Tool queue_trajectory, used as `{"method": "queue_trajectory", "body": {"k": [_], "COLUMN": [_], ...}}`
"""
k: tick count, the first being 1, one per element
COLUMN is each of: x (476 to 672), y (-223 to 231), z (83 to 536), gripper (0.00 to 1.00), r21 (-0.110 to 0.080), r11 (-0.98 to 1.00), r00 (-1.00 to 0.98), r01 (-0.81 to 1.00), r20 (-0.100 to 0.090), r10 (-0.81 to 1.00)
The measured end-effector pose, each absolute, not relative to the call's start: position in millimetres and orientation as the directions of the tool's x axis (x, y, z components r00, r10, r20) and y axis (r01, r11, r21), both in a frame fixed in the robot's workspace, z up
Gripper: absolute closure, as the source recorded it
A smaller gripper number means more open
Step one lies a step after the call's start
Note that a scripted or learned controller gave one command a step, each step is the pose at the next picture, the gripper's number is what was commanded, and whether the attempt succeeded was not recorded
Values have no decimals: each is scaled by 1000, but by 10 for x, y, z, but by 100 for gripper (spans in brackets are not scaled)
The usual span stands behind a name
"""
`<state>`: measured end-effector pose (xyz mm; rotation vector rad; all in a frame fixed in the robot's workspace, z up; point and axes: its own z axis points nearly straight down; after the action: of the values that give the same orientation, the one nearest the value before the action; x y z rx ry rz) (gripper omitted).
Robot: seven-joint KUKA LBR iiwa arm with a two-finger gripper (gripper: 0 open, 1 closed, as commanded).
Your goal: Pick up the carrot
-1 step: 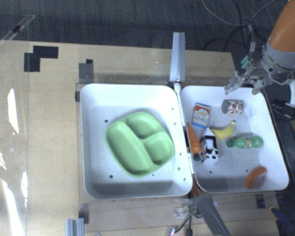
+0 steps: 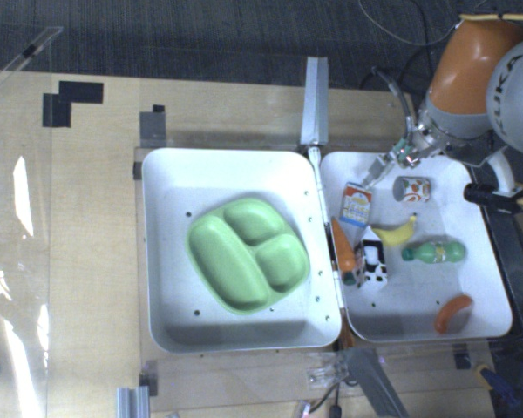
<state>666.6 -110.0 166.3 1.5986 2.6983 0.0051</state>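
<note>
Nothing is picked yet: my gripper (image 2: 376,171), its opening impossible to judge, hovers near the right bin's (image 2: 484,316) far edge, apart from the carrot (image 2: 343,246).

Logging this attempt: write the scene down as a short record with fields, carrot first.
carrot: right bin, lying along its left wall
gripper: above the right bin's far edge, apart from the carrot
near carrot: carton, banana, cow toy
also in right bin: green bottle, can
left bin: green divided plate
</note>
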Motion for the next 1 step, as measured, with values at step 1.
{"method": "queue_trajectory", "body": {"k": [1], "x": [6667], "y": [-1293], "z": [1271], "gripper": [0], "r21": [6], "r11": [719], "r00": [-719], "r01": [695], "r20": [-6], "r10": [695]}}
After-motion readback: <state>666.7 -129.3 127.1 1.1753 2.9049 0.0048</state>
